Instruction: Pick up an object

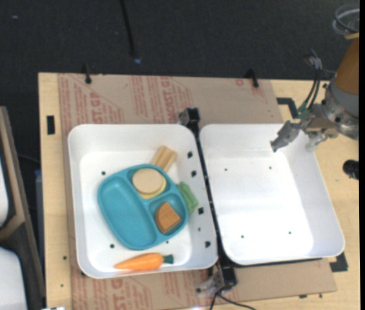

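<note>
Nothing has been lifted yet, as far as I can judge: every candidate object lies in the left bin, well apart from my arm. The carrot lies along that bin's near wall, orange with a green tip pointing toward the divider, free of its neighbours and probably the easiest thing to take. Just above it sits the blue tray, tilted on the bin floor, with a round beige disc in its upper compartment and a brown waffle-like piece in the one below. A tan wooden block pokes out from behind the tray's top edge, and a green item is wedged between the tray and the bin's right wall; I can't tell what that one is. The gripper hangs over the far right corner of the right bin, at the end of the grey wrist coming in from the right. From this slant I cannot tell how the jaws stand, and I see nothing held at them. The desk under both bins shows its printed brown surface. So I reckon the task is at its start: the arm must cross to the left bin, come down on one object, close and lift. All of that remains.
</note>
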Available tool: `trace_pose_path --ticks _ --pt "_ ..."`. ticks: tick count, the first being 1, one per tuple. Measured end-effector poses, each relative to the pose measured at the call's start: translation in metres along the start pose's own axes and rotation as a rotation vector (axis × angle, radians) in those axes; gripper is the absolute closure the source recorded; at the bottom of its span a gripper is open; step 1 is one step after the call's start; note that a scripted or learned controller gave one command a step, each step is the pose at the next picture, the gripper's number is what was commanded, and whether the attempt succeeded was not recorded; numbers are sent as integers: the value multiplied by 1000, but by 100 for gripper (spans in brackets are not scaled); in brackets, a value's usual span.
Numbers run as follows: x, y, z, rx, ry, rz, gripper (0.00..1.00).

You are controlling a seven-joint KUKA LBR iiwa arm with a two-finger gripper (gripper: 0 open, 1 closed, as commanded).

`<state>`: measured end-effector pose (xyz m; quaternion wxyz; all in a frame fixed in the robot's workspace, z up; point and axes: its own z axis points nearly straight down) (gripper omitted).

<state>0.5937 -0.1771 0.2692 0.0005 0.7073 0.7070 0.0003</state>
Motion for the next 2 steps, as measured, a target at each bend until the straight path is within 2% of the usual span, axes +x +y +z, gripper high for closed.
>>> trace_pose_path --ticks 1,2 --pt "-5 71 14 3 0 -1 0" --pt "-36 70 41 3 0 2 0"
